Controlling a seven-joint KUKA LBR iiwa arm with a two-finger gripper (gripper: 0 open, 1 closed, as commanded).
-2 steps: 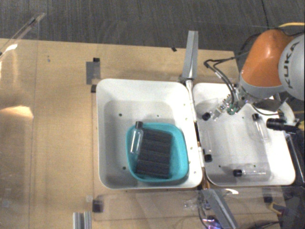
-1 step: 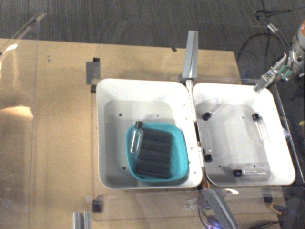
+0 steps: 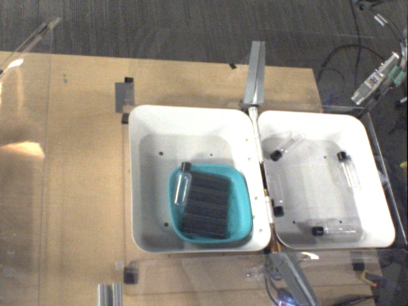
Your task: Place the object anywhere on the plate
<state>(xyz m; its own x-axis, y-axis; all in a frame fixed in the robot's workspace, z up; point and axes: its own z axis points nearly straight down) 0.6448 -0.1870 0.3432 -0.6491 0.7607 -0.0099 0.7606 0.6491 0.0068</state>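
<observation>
Basically, clear vial (image 3: pixel 182 185) lay on teal plate (image 3: pixel 240 199), left bin (image 3: pixel 143 171).
No readable writing; three more vials in right bin (image 3: pixel 370 171), lower right of frame; gripper state couldn't be told.

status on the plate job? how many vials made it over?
Done: one clear vial lies on the teal plate in the left bin, along the edge of a dark ridged block. In hand: nothing visibly being carried. Left: if more must move, three vials sit in the right bin: upper left, right side, front.
</observation>
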